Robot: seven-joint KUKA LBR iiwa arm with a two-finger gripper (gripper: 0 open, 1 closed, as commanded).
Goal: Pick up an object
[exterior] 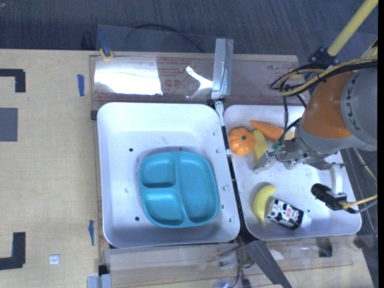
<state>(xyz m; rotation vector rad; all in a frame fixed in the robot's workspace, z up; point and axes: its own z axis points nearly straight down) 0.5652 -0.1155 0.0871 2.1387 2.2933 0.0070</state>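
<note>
Looked like a robotics lab, plywood bench [42, 179] at frame left, blue tape marks [80, 84], loose cables [294, 77] upper right, grey carpet [180, 5] along top.

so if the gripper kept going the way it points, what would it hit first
The gripper points left and down in the right bin. First in line looks like the pale yellow piece beside the orange, though depth is unclear.

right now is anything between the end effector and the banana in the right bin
Nothing visible. The end effector hangs over the right bin beside the small orange pumpkin, carrot and a yellow-green piece. The banana lies nearer the camera, bare white floor between them; the black-and-white box touches its far side.
</note>
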